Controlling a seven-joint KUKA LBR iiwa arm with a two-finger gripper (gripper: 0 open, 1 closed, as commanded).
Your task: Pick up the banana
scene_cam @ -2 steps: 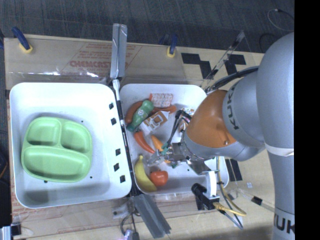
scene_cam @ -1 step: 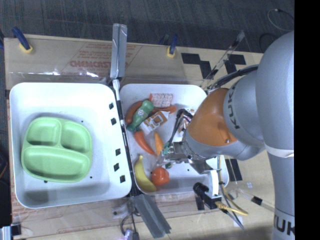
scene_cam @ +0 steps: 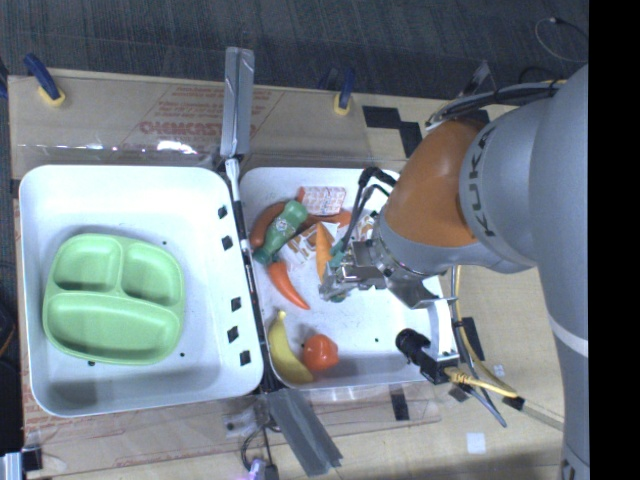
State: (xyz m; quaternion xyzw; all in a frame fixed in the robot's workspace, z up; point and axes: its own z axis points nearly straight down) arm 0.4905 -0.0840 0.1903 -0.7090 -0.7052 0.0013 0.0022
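Note:
The yellow banana (scene_cam: 282,352) lies in the right bin's (scene_cam: 375,368) front left corner, curved along the wall, with a red tomato (scene_cam: 319,351) touching its right side. My gripper (scene_cam: 336,280) hangs over the middle of the right bin, above and to the right of the banana and apart from it. Nothing shows between its fingers, and the arm's orange band and grey body cover the bin's right half.
A green bottle (scene_cam: 283,228), an orange carrot (scene_cam: 288,285), a red pepper, another orange piece (scene_cam: 324,251) and a small printed packet (scene_cam: 322,200) crowd the right bin's back left. The left bin (scene_cam: 60,193) holds a green divided plate (scene_cam: 112,296).

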